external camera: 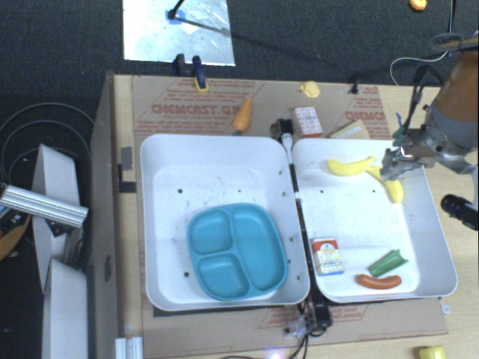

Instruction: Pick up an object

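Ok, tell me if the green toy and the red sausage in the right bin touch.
Apart. The camera view shows a thin strip of white bin floor between the green toy and the red sausage.

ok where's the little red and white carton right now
The red and white carton lies in the right bin, at its near-left corner against the divider, just left of the green piece and the sausage.
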You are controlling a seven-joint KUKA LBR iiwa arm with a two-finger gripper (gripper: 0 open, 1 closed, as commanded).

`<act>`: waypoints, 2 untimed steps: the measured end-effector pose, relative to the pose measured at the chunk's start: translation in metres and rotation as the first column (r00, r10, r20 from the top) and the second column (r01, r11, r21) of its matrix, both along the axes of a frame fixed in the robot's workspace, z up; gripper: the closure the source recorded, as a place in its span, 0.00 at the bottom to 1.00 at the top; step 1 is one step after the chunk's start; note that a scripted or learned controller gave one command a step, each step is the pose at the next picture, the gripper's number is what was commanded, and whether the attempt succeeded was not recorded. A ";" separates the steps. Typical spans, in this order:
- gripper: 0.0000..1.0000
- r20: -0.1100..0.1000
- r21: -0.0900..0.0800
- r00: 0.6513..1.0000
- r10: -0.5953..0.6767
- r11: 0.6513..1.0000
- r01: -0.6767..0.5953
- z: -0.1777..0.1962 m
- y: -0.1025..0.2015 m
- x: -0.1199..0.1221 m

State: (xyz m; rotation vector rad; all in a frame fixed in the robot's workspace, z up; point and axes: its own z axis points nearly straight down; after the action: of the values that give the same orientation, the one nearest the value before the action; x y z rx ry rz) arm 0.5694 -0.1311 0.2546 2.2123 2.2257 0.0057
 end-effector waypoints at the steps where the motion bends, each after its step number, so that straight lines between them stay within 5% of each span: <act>1: 1.00 -0.005 -0.003 1.000 -0.011 1.000 0.011 -0.028 -0.055 -0.021; 2: 1.00 -0.003 0.000 1.000 0.001 1.000 -0.001 -0.026 -0.015 -0.026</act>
State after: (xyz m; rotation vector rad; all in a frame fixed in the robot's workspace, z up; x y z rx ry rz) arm 0.5433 -0.1464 0.2285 2.2133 2.2282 0.0027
